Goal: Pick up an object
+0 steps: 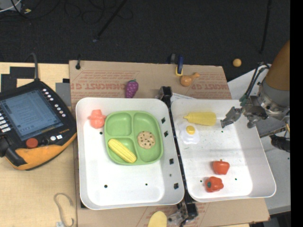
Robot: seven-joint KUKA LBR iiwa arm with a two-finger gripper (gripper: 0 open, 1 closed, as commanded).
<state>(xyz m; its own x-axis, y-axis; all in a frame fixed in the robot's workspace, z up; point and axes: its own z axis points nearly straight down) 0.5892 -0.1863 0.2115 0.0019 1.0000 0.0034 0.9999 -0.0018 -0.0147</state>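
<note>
While the right bin (265, 174) holds a yellow block (200, 118), two red peppers (220, 166) and a fried egg toy (190, 133), the gripper (241, 117) hovers at its upper right, fingers spread apart and gripping nothing.

I see the counter (42, 193) carrying a cardboard sheet (104, 79) with two white bins (123, 193) on it, and a teach pendant (33, 122) at its left edge.
</note>
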